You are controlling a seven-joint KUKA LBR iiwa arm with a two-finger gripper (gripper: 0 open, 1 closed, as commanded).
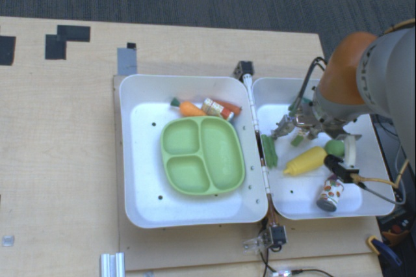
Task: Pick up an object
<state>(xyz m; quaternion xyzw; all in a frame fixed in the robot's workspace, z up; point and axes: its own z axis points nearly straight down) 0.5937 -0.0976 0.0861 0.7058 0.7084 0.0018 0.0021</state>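
My gripper (pixel 296 131) hangs low over the right bin (pixel 370 204), near its back middle, with the fingers spread open. A small green piece (pixel 298 138) shows just under it, not clamped. A yellow squeeze bottle (pixel 305 160) lies tilted just in front of the gripper. A green round thing (pixel 335 147) sits to its right, partly under the wrist. A printed can (pixel 330 194) lies near the bin's front. A dark green long piece (pixel 268 152) rests along the bin's left wall.
The left bin (pixel 140 191) holds a light green divided plate (pixel 203 156). Behind the plate lie a carrot (pixel 190 109) and a small red and white packet (pixel 220 108). A black and yellow cable (pixel 364 183) runs across the right bin's right side.
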